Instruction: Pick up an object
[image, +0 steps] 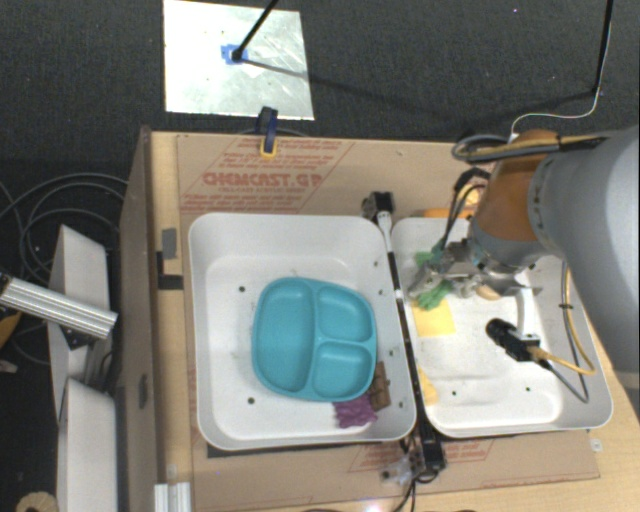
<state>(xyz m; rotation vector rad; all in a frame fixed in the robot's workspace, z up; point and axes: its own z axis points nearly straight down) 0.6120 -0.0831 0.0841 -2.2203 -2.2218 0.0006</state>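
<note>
My gripper hangs over the upper left part of the right bin, under the grey arm with its orange band. A green object lies directly below and to the left of the gripper, against the bin's left wall. Whether it is touched I cannot tell. A flat yellow piece lies just below the green object. A small tan object peeks out to the right of the gripper.
The left bin holds a teal divided plate, with a purple lump and a brown piece at its lower right. Another yellow bit lies by the right bin's left wall. An orange thing sits at its top edge.
</note>
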